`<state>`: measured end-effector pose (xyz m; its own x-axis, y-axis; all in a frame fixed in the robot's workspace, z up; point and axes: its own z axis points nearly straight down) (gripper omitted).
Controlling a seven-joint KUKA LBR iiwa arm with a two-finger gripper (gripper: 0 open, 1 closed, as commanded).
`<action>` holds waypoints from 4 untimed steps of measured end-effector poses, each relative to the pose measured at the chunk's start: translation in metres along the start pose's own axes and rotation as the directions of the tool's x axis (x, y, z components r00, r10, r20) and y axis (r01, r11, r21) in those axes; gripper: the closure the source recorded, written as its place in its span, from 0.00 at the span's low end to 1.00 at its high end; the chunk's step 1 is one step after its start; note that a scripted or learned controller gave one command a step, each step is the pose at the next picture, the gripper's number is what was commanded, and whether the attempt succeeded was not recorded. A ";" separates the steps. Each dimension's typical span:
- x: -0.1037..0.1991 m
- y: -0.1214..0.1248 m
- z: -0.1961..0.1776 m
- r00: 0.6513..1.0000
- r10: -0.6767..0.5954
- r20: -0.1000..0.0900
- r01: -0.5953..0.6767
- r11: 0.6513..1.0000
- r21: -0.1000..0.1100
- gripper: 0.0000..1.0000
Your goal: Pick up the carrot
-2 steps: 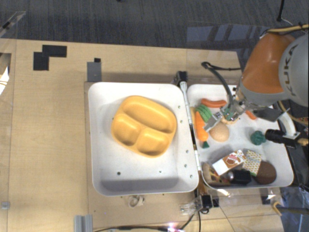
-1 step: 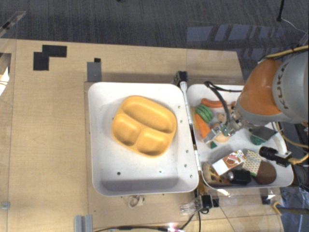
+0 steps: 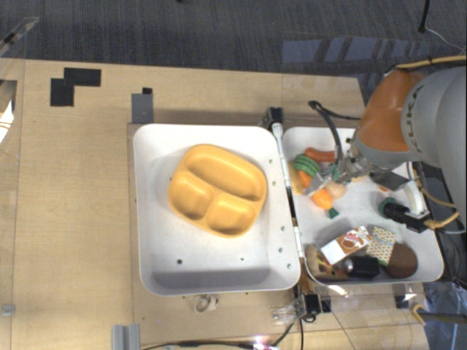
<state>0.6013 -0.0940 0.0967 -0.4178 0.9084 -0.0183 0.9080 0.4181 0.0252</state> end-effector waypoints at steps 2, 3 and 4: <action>0.069 -0.015 -0.091 0.890 0.456 -0.005 -0.456 0.890 0.023 1.00; 0.068 -0.016 -0.090 0.889 0.458 -0.003 -0.457 0.889 0.026 0.00; 0.031 -0.049 -0.036 0.939 0.344 -0.006 -0.344 0.939 0.029 0.00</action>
<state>0.5424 -0.0860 0.1309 -0.0798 0.9968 -0.0024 0.9968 0.0798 0.0007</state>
